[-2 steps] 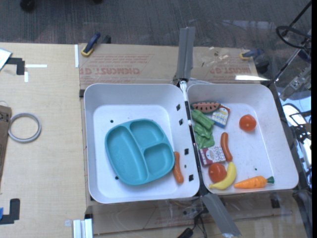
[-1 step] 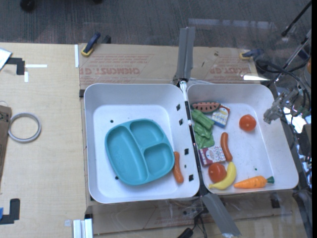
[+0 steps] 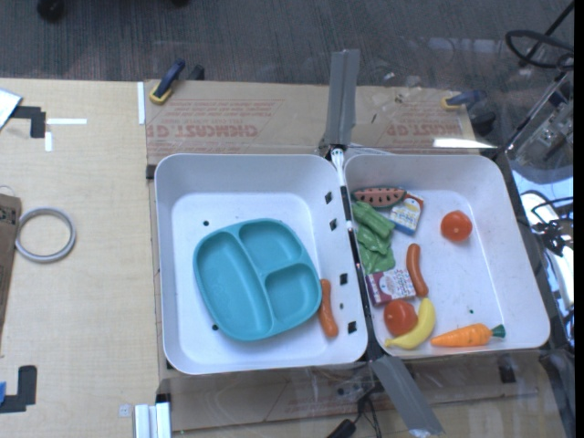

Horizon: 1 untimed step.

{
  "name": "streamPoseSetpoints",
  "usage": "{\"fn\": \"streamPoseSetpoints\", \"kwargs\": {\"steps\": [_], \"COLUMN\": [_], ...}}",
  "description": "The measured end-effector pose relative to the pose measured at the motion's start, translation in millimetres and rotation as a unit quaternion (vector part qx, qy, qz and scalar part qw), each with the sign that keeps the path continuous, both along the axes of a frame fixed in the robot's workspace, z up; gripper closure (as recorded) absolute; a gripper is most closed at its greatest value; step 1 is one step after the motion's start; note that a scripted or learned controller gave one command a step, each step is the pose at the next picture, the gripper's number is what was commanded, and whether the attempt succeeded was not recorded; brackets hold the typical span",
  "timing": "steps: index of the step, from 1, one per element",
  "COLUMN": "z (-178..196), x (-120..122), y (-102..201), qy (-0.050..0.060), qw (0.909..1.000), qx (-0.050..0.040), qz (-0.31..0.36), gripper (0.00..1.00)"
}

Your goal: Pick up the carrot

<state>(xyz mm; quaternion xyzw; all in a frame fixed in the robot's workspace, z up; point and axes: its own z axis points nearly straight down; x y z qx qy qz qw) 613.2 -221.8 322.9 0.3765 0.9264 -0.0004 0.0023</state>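
The carrot (image 3: 467, 336) is orange with a green stalk end pointing right. It lies flat near the front right corner of the right bin (image 3: 516, 245), close to the front wall. A yellow banana (image 3: 413, 328) lies just to its left, with a small gap between them. Nothing covers the carrot.
The right bin also holds a red tomato (image 3: 399, 316), a red packet (image 3: 392, 286), a sausage (image 3: 415, 267), green pea pods (image 3: 372, 235), an orange-red ball (image 3: 455, 226) and a small box (image 3: 406, 213). The left bin (image 3: 169, 245) holds a teal divided plate (image 3: 258, 279) and an orange sausage (image 3: 328, 308). A tape roll (image 3: 43, 234) lies on the bench at the left.
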Motion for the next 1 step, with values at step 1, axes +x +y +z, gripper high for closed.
{"fn": "streamPoseSetpoints", "kwargs": {"steps": [1], "z": [-129.6], "x": [9.6], "y": [0.3], "qy": [0.001], "qw": [0.9892], "qx": [0.0003], "qz": [0.147], "gripper": [1.00]}}
